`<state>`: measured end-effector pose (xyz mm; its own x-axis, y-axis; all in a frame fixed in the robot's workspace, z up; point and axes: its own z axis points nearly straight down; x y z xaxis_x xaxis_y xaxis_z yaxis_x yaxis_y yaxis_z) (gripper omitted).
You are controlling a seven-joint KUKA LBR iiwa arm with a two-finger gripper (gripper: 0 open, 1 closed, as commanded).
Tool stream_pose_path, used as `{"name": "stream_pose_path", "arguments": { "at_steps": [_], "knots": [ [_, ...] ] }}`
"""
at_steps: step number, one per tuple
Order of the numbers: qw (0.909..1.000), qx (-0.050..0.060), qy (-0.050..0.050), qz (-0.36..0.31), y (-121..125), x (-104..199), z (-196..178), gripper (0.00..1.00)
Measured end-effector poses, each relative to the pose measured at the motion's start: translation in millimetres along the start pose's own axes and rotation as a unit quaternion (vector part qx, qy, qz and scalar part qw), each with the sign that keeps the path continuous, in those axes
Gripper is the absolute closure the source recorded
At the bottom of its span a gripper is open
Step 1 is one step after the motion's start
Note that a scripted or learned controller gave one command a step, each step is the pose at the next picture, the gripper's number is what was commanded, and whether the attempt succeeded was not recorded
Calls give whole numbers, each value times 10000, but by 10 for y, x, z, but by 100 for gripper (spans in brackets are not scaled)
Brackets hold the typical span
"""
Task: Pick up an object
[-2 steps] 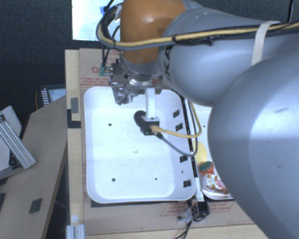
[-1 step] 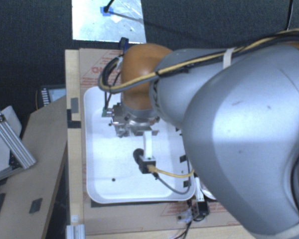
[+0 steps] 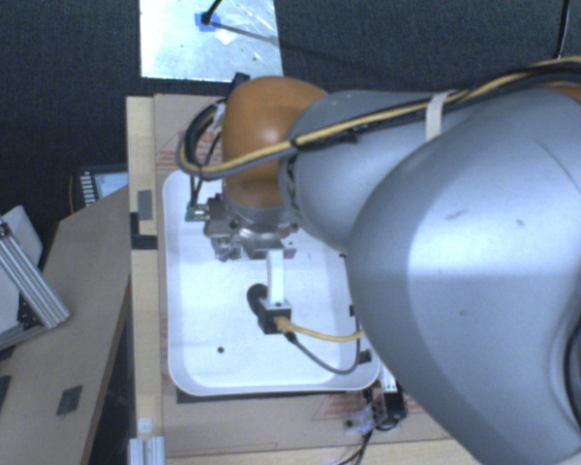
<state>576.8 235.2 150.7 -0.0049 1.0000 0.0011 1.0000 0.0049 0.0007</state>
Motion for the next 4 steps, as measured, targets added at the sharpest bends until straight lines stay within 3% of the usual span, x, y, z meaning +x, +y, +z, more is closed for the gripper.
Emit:
{"name": "stream_pose_path", "arguments": {
  "at_steps": [1,2,3,4],
  "knots": [
    [10000,-23,-1,10,746,-20,258,100],
    [10000,-23,-9,46,866,-721,-293,100],
    [10000,-81,25,-17,933,-267,-1731,100],
    [10000,40,-5,-16,249,17,-1172,100]
  ]
}}
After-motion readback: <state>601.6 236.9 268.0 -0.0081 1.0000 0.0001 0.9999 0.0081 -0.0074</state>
